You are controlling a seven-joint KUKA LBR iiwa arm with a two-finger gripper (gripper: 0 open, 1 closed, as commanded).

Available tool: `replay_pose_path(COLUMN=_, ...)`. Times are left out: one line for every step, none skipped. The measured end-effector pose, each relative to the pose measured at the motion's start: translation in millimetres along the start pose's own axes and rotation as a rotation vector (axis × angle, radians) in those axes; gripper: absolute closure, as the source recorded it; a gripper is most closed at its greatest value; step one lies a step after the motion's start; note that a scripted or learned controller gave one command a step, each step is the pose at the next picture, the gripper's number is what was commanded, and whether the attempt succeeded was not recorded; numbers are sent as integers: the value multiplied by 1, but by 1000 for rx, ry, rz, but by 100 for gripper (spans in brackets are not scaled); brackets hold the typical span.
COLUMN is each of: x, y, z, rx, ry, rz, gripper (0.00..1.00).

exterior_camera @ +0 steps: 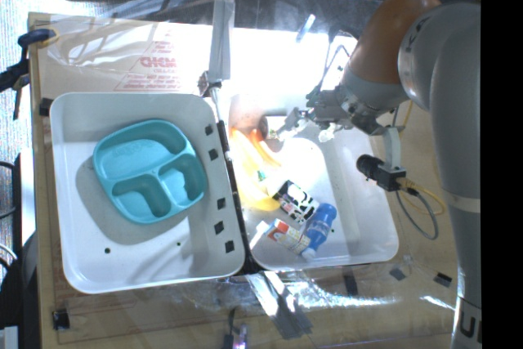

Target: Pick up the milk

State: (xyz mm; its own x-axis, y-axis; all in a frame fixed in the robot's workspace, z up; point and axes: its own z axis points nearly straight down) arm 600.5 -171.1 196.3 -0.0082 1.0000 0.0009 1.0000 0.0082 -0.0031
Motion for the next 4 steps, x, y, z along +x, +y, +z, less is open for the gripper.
replay_pose_path(x=4, y=29, z=105, rx=0, ry=0, rz=38, gripper=0)
replay_pose_path(x=19, y=5, z=99, rx=-13, ry=-12, rz=-96, gripper=0)
replay_pose_path(x=30, y=43, z=102, rx=22, ry=-8, rz=-108, gripper=0)
replay_pose_path(x=33, y=44, z=94, rx=19, ry=-6, rz=-115, gripper=100)
